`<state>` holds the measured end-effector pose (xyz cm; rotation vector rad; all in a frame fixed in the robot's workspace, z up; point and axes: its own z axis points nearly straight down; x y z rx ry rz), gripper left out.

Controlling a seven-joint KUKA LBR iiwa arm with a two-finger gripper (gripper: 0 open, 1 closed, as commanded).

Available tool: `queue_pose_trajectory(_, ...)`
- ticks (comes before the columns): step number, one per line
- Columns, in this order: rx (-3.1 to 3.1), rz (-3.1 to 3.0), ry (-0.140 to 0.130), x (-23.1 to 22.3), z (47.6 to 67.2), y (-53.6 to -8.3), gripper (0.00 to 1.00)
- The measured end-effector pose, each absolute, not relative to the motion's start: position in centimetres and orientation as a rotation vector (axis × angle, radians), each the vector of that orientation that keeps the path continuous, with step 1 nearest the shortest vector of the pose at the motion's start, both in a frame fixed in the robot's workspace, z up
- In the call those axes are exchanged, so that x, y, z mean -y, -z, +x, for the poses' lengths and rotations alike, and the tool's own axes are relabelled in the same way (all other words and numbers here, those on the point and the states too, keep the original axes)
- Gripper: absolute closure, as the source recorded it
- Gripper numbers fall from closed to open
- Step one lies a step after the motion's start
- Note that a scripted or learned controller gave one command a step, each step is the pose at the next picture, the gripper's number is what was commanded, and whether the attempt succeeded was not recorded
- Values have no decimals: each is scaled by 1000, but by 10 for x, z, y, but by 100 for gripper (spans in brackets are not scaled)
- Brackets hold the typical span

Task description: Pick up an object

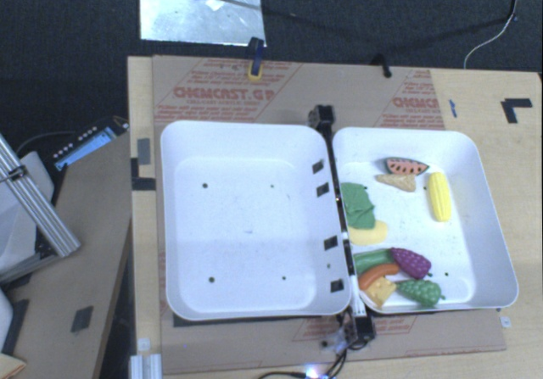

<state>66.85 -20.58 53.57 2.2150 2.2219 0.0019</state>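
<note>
Nearest the camera, a cluster of toy food — green cob (421, 290), purple piece (411, 263), orange piece (378, 275) — is crowded in the right bin (488, 199); the isolated yellow corn (439, 196) is judged light, stiff, best grasped across its narrow width — gripper state cannot be told.

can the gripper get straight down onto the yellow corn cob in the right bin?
Probably yes. The yellow corn cob lies apart from the other toys, with bare bin floor on all sides and nothing over it.

All the toy foods (399, 233) are lying in the right bin (484, 225), beside the left bin (246, 216).
</note>
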Motion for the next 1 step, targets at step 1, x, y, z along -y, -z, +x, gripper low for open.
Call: queue_pose_trajectory(1,-2223,2215,-1,206,669,-536,100)
